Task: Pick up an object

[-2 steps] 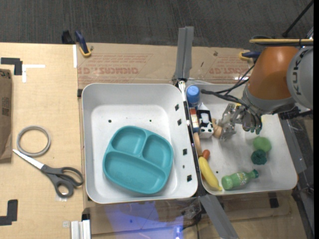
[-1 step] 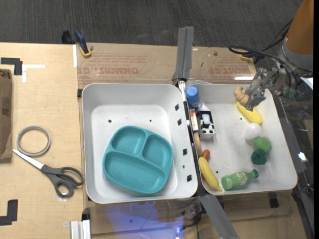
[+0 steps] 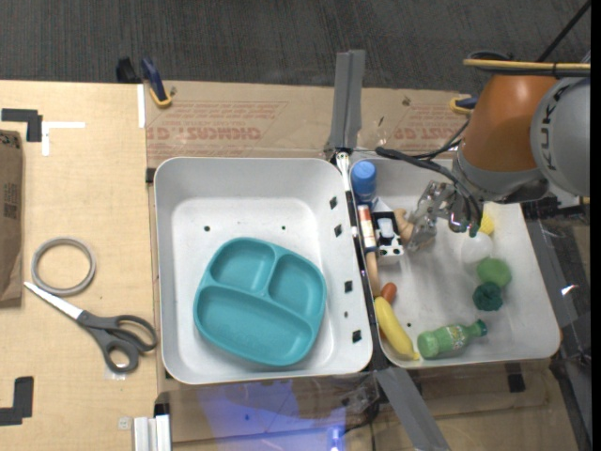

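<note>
Grey metal of the gripper (image 3: 434, 212) is seen low in the right bin (image 3: 540, 341), near its upper middle, with the arm (image 3: 526, 134) and its orange band reaching in from the right. Whether the gripper is released or clenched cannot be told at this slant; nothing is seen to be grasped.

Just left of the gripper a black-and-white item (image 3: 385, 233) is noted against the divider, with a blue-capped bottle (image 3: 363, 180) above it at the bin's upper left corner. A small yellow piece (image 3: 485, 224) lies just right of the gripper. Lower right, a green ball (image 3: 493, 272) is recorded touching a darker green object (image 3: 487, 297). Along the bottom edge a green bottle (image 3: 450, 338) lies on its side, with a banana (image 3: 394, 327) beside it to the left.

A teal divided plate (image 3: 259, 301) is recorded in the left bin (image 3: 178, 205). On the bench, left of the bins, scissors (image 3: 99, 325) and a tape ring (image 3: 63, 264) are noted.
</note>
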You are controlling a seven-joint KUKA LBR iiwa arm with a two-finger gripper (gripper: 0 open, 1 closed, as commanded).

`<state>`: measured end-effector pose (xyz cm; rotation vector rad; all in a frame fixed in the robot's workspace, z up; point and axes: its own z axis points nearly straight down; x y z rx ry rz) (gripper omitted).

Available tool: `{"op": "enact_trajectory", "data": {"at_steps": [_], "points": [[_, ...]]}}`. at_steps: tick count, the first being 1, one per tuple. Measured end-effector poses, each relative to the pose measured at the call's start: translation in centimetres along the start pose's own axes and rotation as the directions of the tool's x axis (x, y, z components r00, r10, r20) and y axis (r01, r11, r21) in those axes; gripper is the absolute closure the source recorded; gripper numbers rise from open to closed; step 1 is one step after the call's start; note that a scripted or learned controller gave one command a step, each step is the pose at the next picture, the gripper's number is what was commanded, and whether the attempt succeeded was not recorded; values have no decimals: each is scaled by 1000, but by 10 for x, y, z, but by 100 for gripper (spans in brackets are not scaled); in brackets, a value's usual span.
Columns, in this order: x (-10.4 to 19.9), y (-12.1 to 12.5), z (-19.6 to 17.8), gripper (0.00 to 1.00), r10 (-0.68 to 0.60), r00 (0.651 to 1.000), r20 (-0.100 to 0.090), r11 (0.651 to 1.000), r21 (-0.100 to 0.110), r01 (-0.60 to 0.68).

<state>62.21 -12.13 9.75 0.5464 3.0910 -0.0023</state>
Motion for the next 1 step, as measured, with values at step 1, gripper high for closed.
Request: {"op": "enact_trajectory", "data": {"at_steps": [1], "points": [[0, 1, 0, 0, -1, 1000, 1, 1000, -1, 1]]}}
